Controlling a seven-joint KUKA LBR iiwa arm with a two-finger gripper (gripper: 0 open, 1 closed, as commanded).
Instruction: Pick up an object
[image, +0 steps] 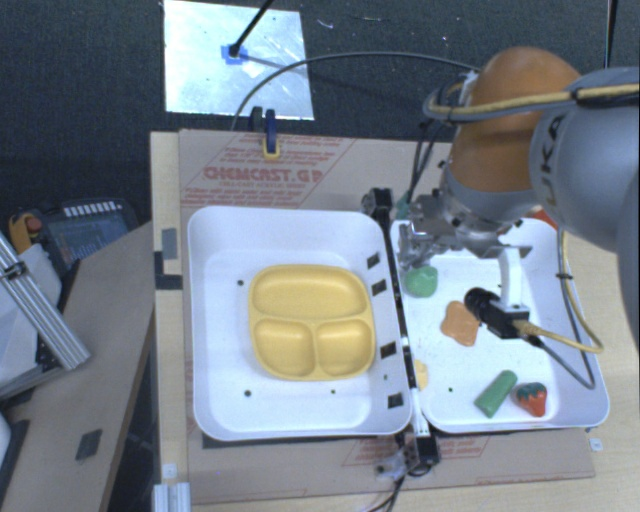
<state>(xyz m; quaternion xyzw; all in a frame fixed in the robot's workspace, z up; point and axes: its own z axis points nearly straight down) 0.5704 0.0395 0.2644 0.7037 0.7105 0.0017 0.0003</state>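
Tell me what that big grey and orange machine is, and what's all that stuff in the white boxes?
That is a robot arm, grey with an orange band. A program moves it, and its job is to pick something up. The picture comes from one camera fixed above the bench, looking down at a slant. Two shallow white bins sit side by side. The left bin holds a yellow tray with three compartments. The right bin holds a round green toy, a flat orange piece, a green stick and a small red thing. The arm's claw hangs over the right bin, right by the round green toy. I cannot tell whether it grips anything.
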